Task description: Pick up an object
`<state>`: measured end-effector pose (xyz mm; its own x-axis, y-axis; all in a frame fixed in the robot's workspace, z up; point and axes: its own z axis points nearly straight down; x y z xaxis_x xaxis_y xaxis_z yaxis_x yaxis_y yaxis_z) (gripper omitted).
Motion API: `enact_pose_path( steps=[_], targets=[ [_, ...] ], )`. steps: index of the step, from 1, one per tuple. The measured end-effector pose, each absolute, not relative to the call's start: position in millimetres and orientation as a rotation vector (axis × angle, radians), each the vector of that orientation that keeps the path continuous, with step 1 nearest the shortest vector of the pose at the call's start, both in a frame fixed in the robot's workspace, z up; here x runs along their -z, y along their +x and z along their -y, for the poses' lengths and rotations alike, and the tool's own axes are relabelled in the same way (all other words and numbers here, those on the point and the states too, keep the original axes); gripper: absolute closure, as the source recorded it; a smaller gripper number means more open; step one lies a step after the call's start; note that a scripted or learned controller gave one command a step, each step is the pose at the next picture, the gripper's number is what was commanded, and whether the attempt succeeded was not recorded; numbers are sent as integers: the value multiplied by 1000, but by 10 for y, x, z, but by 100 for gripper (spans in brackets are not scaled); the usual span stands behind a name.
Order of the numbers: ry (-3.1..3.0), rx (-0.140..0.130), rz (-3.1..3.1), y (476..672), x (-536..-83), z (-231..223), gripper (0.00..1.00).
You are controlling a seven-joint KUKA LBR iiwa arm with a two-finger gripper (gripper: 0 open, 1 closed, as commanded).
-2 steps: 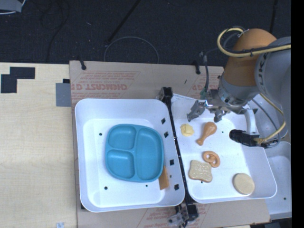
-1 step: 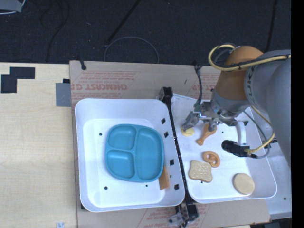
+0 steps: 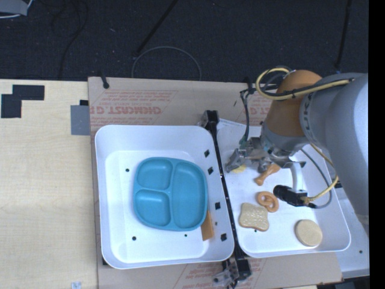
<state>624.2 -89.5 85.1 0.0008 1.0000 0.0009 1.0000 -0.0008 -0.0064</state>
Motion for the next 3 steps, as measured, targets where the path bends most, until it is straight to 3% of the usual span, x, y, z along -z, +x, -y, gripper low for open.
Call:
enact_pose_path(
  steps=[1,3],
  targets=[
    [-2223,-5,2213,6246,-970,905,100],
    [-2224,1,2220,6177,-1895,934,100]
  ],
)
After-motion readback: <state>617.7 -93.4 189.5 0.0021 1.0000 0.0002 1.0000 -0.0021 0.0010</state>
